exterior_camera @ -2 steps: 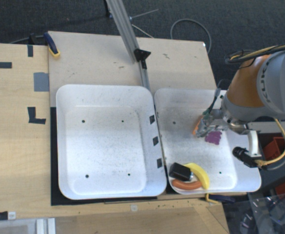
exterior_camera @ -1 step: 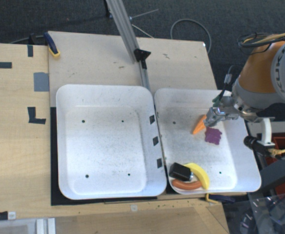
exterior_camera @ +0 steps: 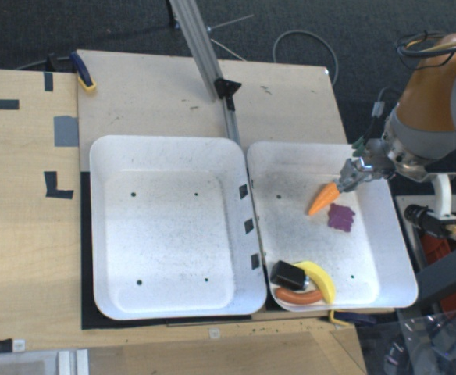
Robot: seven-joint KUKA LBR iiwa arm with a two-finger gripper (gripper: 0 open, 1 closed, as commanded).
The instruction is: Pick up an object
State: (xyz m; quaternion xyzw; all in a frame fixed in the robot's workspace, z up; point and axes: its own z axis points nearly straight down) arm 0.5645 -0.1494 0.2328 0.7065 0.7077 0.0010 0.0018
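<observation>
The camera view looks down on a light wooden counter (exterior_camera: pixel 25 209) carrying two shallow white bins side by side. The left bin (exterior_camera: pixel 103 233) has a speckled floor with a few small dark dots. The right bin (exterior_camera: pixel 384 272) holds all the loose things. An orange carrot (exterior_camera: pixel 320 200) lies in its upper middle part. Just beside the carrot, to its lower right, sits a small purple object (exterior_camera: pixel 340 218); whether the two touch cannot be told. Along the near wall of this bin a black block (exterior_camera: pixel 288 273), a yellow banana (exterior_camera: pixel 318 279) and a red-orange sausage-shaped piece (exterior_camera: pixel 297 295) are bunched together, the banana curving over the black block's right side.

The carrot's long axis runs at a slant, from lower left to upper right. Its narrow tip points to the lower left, toward the bin's middle, and its thicker end lies at the upper right, under the gripper.

The gripper (exterior_camera: pixel 347 180) reaches in from the right over the right bin. Its fingers (exterior_camera: pixel 343 184) close around the thick end of the carrot, which sits between them. Whether the carrot is off the bin floor cannot be told.

A grey metal pole (exterior_camera: pixel 201 45) crosses the top of the counter at a slant, ending between the two bins.
</observation>
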